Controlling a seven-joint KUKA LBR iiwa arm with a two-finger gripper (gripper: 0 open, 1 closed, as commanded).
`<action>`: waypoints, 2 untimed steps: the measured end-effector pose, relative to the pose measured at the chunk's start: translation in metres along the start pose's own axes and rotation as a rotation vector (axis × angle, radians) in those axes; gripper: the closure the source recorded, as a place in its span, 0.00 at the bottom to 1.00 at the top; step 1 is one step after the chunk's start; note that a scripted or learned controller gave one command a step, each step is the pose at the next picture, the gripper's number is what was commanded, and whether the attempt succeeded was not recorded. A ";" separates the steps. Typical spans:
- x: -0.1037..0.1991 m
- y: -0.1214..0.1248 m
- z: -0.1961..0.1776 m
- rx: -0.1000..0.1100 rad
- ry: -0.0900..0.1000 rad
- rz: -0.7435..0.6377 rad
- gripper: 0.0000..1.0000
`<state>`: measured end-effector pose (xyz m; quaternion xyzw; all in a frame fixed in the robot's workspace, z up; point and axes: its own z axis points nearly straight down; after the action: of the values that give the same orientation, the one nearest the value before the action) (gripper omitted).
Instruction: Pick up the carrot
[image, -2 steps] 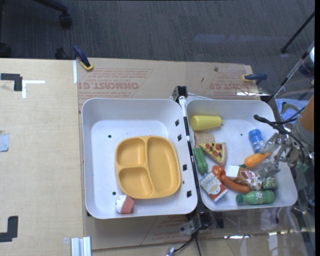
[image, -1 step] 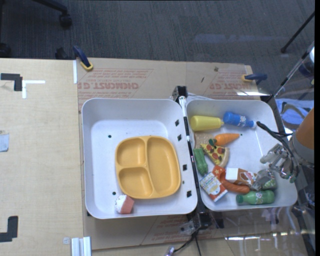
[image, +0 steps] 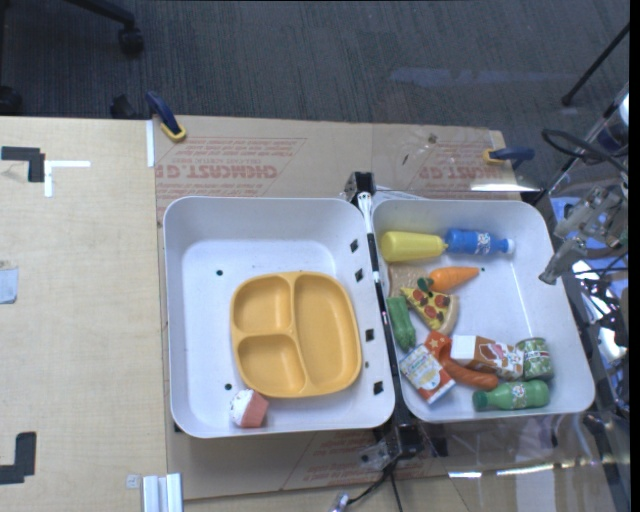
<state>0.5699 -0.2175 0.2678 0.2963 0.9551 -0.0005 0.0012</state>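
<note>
The hand (image: 578, 240) sits at the right edge of the right-hand bin (image: 540, 300), above its rim and off to the side of the contents. How far it is open cannot be told; nothing shows in its grip. Behind it the arm extends out toward the right, low over the table (image: 80, 300).

The carrot (image: 455, 278) lies in the right-hand bin, near its upper middle, just below the yellow bottle (image: 410, 244) and touching or just beside the pizza slice (image: 432, 306). It appears to be a small toy: light, stiff, probably smooth and somewhat slippery. Its tapered shape favours a hold across the thicker middle, closing across the short axis, clear of the pizza slice.
</note>
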 end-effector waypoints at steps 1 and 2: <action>-0.026 0.094 0.155 -0.004 -0.010 -0.052 0.00; 0.058 0.111 0.171 -0.004 -0.003 -0.136 0.00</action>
<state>0.5851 -0.0935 0.0963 0.2305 0.9731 0.0012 0.0031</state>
